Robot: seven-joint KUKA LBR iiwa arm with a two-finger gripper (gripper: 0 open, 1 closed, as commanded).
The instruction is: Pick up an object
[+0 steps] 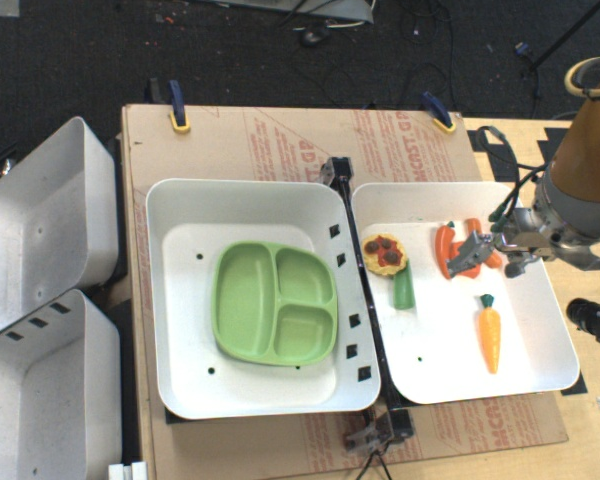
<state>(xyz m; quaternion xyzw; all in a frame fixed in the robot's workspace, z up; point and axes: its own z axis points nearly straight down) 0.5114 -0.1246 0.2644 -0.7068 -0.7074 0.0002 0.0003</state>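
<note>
2 red pieces (458,246) lie under the gripper (472,258); whether its fingers are spread I cannot tell. Best to centre on 1 before descending.

A single fixed camera is mounted above the worktop (240,138) and looks down at a slant, with the far edge of the worktop toward the top of the frame. It stands far enough back to take in both white bins whole: the left bin (170,268) and the right bin (540,358), side by side. Dark floor (80,48) lies beyond. The arm (585,168) enters from the right edge.
</note>
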